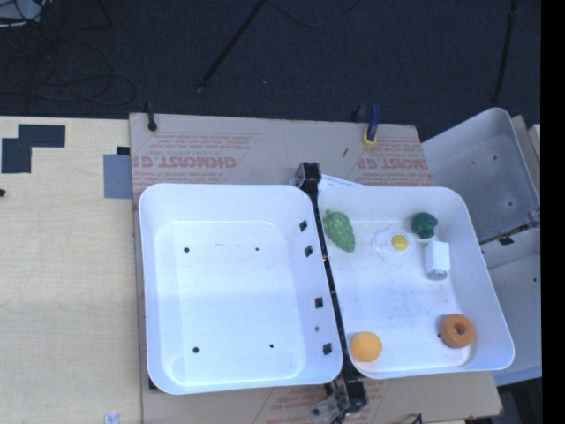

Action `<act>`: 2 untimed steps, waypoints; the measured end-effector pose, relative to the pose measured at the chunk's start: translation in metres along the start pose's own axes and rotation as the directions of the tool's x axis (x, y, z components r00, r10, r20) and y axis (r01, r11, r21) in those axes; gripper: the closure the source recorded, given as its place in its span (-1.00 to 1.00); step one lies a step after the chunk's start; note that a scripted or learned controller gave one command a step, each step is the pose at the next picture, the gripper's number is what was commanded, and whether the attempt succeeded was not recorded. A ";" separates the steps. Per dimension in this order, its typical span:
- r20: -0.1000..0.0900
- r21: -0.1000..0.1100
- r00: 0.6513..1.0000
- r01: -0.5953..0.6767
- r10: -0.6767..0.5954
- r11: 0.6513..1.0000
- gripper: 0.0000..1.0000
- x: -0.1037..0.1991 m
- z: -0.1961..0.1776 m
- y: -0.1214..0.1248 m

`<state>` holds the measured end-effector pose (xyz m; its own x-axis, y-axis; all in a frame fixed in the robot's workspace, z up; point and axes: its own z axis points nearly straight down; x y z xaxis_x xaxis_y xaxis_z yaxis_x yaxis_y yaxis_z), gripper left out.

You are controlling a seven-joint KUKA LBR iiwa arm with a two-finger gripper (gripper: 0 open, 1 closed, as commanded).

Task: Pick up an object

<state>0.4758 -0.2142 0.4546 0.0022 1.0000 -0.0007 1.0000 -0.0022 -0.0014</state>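
Observation:
The right bin (481, 272) holds several small things. A light green leafy piece (339, 230) lies near its left wall. A fried egg (394, 244) sits beside a dark green lump (425, 224) and a white cylinder (437, 258) at the far right. An orange ball (365, 346) rests at the near left corner. A brown doughnut (457, 330) lies near the front right corner.
The left bin (150, 263) stands beside the right one, with a black divider (323, 281) between them. Both sit on a cardboard sheet (229, 153). A blue and yellow clamp (372, 127) grips the sheet's far edge. A grey metal panel (490, 162) rises at the right.

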 end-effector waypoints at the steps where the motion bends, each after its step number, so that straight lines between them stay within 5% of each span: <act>1: -0.005 0.010 1.000 0.003 -0.003 1.000 -1.00 0.004 0.326 0.062; 2: 0.001 -0.007 1.000 0.007 -0.007 1.000 -1.00 0.022 0.250 0.116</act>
<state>0.5915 -0.1928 0.2047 -0.0043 1.0000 -0.0017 1.0000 0.0043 0.0058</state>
